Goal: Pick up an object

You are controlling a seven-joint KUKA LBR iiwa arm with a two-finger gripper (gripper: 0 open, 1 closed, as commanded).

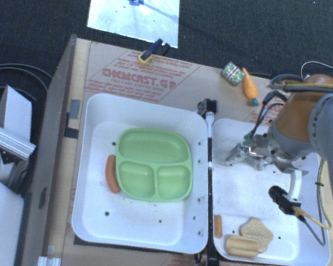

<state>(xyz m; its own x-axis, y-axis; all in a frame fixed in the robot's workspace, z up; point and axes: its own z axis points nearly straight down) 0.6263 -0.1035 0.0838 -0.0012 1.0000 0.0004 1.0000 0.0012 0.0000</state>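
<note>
The gripper (pixel 249 155) hangs low at about 11 o'clock in the right bin (pixel 241 196), over bare white floor, and nothing shows between its jaws; whether they are spread or pressed together cannot be told from this angle. The things it could pick up lie well apart from it. A bread slice (pixel 258 231) is at about 5 o'clock in the same bin and touches a bun (pixel 241 245) at 6 o'clock. A small orange piece (pixel 218 226) lies at 7 o'clock, close to the bin's wall. In the left bin (pixel 138 223) a sausage (pixel 111 174) lies just beside the 9 o'clock edge of a green plate (pixel 153 165). A carrot (pixel 249 85) and a can (pixel 233 73) sit outside the bins, at 12 o'clock. The main risk, as I judge it, is closing on nothing, since the floor under the gripper looks bare. Reaching for the bread or bun carries another risk: the two touch, so a grab could nudge one away or catch both. The orange piece sits so near the wall that a jaw could strike the wall first. The plate looks too broad and flat to pinch.
</note>
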